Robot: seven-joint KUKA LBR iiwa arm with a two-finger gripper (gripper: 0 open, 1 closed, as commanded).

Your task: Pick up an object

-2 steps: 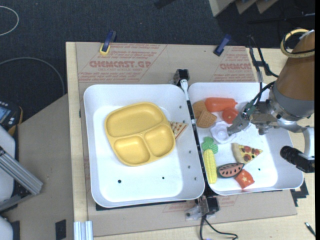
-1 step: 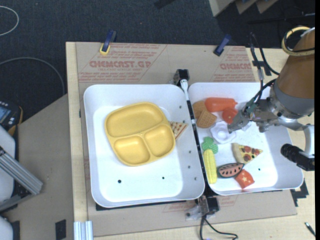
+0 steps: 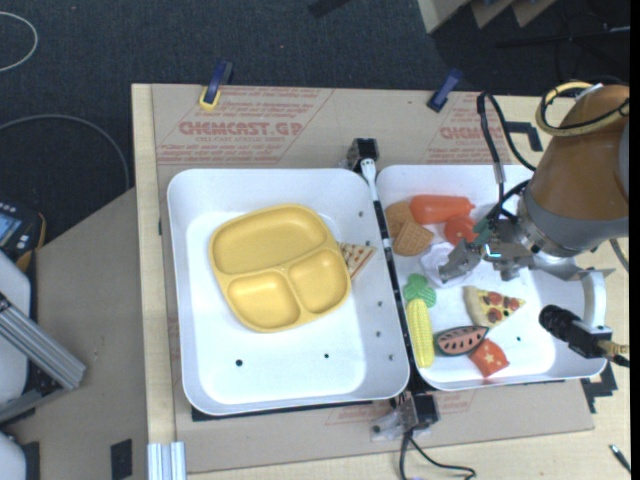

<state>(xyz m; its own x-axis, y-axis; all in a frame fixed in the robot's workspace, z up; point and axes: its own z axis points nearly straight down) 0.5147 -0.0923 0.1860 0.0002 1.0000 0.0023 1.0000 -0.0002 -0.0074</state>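
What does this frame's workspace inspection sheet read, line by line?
Surface: bench bearing two white bins.
Job's things: right bin holds toy food: carrot, pizza slice, corn cob, watermelon slice.
Clutter: left bin holds a yellow divided plate and a waffle piece.
Grippers: gripper low over the right bin, grasp unclear.
Cables: black cable by the arm.
Surroundings: dark carpet.

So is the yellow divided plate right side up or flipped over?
Right side up: the yellow plate in the left bin shows its three hollow compartments facing the camera.
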